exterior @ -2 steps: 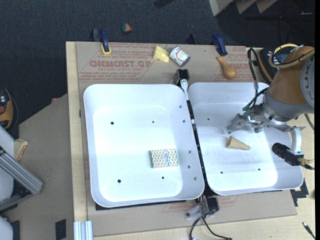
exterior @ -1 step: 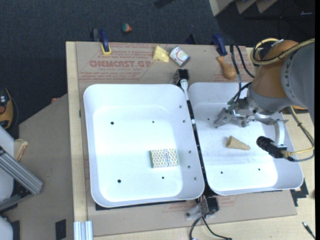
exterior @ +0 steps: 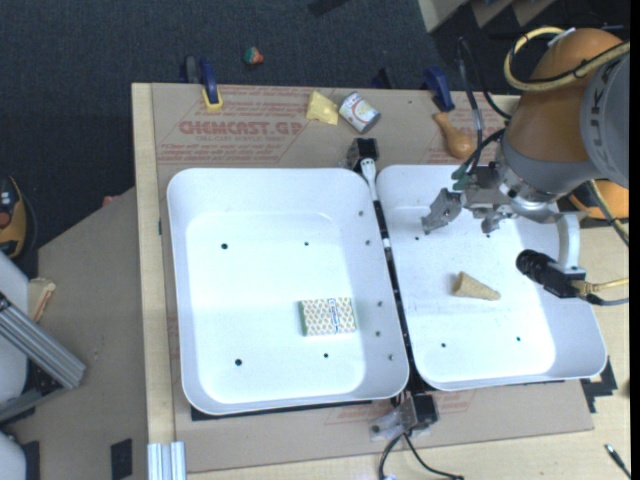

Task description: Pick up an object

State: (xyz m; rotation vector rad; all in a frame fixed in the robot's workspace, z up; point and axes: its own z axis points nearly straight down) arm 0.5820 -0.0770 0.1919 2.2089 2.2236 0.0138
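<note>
Lying low in the left bin [exterior: 200, 268], toward the near edge of the bench, a small patterned packet [exterior: 328, 316] is resting flat on the white floor, well apart from the arm. Across the divider, a tan wedge-shaped piece [exterior: 476, 287] is sitting near the middle of the right bin [exterior: 570, 353]. The gripper [exterior: 462, 213] is hovering over the far part of that bin — its two fingers are spreading apart, one pointing toward the divider and the other back toward the wrist, with nothing between them. The wedge is lying nearer the camera than the fingers and is not touching them. Beyond the bins, on the brown board [exterior: 250, 128], a yellow scrap [exterior: 322, 109] and a small white-and-grey object [exterior: 359, 112] are sitting side by side, and a tan object [exterior: 455, 134] is lying farther right.
</note>
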